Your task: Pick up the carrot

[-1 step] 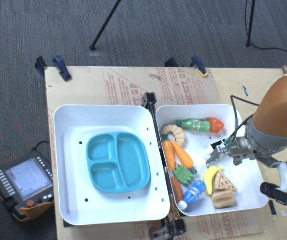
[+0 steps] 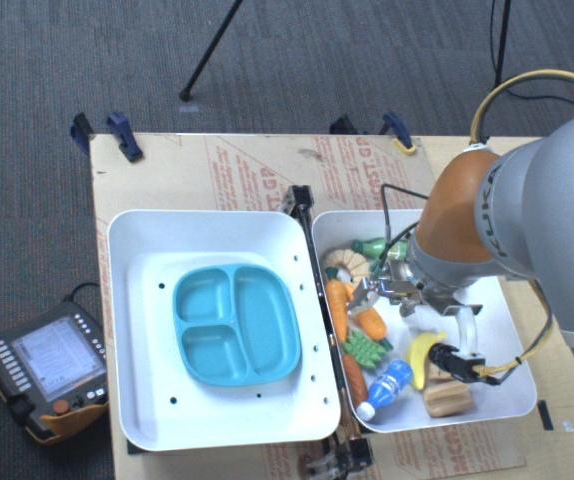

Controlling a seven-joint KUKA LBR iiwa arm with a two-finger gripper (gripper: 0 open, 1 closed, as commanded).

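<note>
Maybe the gripper (image 2: 375, 290) could grab a wrong toy, since the carrot (image 2: 338, 308) lay packed among others in the right bin (image 2: 522, 388); its grip was hidden.

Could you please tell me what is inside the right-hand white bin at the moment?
The right bin holds a carrot, banana, blue bottle, green items and a wooden block; the arm covers its upper part.

The arm's wrist covers the gripper (image 2: 392, 290), so finger position cannot be judged. The arm (image 2: 527, 208) runs off the right edge. Beneath the wrist, part of the right bin (image 2: 522, 393) floor is concealed. A green item (image 2: 371, 247) just above the gripper is half hidden.
</note>
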